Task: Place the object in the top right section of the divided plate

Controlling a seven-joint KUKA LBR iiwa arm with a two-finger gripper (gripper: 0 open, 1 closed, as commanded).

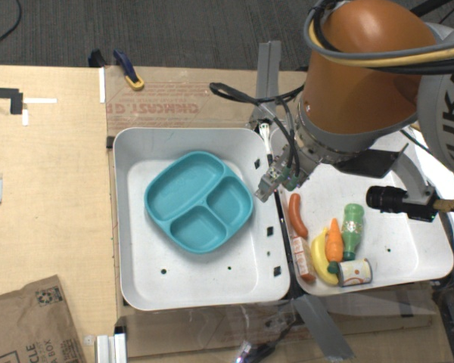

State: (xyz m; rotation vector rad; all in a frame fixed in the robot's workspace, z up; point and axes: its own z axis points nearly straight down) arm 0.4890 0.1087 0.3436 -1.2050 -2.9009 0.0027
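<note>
A teal divided plate [199,201] with three sections lies tilted in the left white bin [136,278]. My gripper [273,180] hangs over the wall between the two bins, just right of the plate's right-hand rim and just above a red sausage [296,214]. The big orange wrist band and cables hide most of the gripper. I see nothing held in it. The sections of the plate hold nothing.
The right bin [424,259] holds the sausage, a banana [321,262], a carrot [333,240], a green bottle [352,229], a small can [355,272] and a small red-and-white bottle [299,260], all crowded at its left front. A black camera mount [397,200] juts over it.
</note>
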